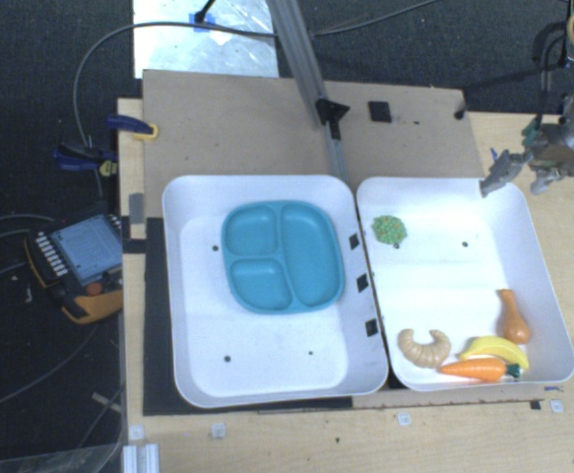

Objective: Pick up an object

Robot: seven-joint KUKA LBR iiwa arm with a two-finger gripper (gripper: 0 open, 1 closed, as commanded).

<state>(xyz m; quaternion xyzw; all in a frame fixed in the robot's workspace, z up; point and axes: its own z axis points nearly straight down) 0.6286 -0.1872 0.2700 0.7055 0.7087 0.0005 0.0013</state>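
Two white bins sit side by side on the desk (267, 126). The left bin (198, 363) holds a blue plate (283, 256) with three compartments, lying flat toward the bin's far side. The right bin (444, 264) holds the food items: a green broccoli (389, 230) near its far left corner, well apart from the rest, and a cluster at the near right — a tan croissant (423, 347), an orange carrot (476, 369) just beside it, a yellow banana (498, 350) touching the carrot from behind, and a brown-orange gourd (512, 318) lying just beyond the banana by the right wall. The jaws (519, 170) hang over the far right corner of the right bin, spread apart and pinching nothing — well apart from every item.
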